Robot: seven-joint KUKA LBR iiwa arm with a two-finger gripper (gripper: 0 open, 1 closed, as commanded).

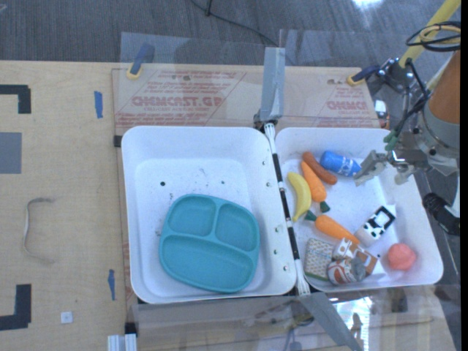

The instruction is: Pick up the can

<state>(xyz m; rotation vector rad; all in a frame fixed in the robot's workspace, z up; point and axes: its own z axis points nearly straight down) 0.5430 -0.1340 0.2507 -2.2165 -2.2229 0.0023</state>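
Nearest me, along the right bin's [431,273] front wall, I see a crumpled packet [349,263] too jumbled to read, a checked pouch [318,257] and a pink ball [401,257]; the arm [444,115] is cut off at the frame's right; its hand [385,168] hangs over the bin's rear, fingers spread, nothing between them; the can [341,162], blue, lies on its side just left of the hand, long axis running left-right, white end toward the carrots [314,178]; open floor sits between can and black-and-white toy [378,224].
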